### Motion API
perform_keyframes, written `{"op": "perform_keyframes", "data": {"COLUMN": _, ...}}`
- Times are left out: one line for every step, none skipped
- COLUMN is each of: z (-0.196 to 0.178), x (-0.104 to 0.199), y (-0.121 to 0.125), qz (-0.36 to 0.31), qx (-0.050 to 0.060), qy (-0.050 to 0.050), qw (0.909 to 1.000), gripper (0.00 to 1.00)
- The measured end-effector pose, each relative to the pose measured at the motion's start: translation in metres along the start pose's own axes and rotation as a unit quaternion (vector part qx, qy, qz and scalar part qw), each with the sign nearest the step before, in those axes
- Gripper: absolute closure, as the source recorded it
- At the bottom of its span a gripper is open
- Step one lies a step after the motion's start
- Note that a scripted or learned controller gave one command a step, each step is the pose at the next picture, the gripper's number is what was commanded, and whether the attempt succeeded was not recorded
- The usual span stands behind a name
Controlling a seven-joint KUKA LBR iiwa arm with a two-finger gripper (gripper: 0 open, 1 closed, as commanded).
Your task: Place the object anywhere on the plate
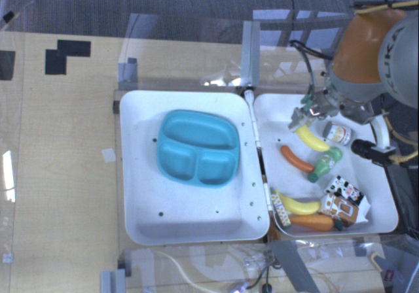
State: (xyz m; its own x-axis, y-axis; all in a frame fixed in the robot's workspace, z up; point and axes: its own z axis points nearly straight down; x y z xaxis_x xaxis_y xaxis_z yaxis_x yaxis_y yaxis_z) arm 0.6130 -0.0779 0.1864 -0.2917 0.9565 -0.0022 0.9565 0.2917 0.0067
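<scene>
You've got the blue plate [197, 155] sitting in the left bin [141, 220], slightly toward the back and right of centre. It has three compartments and nothing on it. Bare white floor runs all around it, widest along the front and left edges of that bin.

The right bin [386, 213] is where it gets crowded. The gripper [306, 114] is low over the back-left part of it, right above the upper end of a yellow banana [311, 139]. You can't tell from this angle if the jaws are apart or together, and nothing is visibly between them.

Just in front of that banana lies an orange carrot [298, 159], and a green bottle [325, 164] touches or nearly touches the banana's lower end. A small white jar [338, 134] lies just right of the banana. A black cylindrical part [366, 150] of the arm hangs over the right side.

At the front edge of the right bin: a second banana [296, 205], a second carrot [313, 222] against the front wall, and a black-and-white carton [345, 200] beside them.

The divider rims between the two bins touch; the first banana is near that rim. The bench [59, 174] left of the bins is open wood.
</scene>
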Motion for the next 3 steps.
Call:
{"op": "perform_keyframes", "data": {"z": 0.001, "x": 0.071, "y": 0.016, "qz": 0.027, "qx": 0.002, "qy": 0.001, "qw": 0.9996, "gripper": 1.00}}
{"op": "perform_keyframes", "data": {"z": 0.000, "x": 0.155, "y": 0.040, "qz": 0.002, "qx": 0.001, "qy": 0.001, "qw": 1.0000, "gripper": 1.00}}
{"op": "perform_keyframes", "data": {"z": 0.000, "x": 0.155, "y": 0.040, "qz": 0.002, "qx": 0.001, "qy": 0.001, "qw": 1.0000, "gripper": 0.00}}
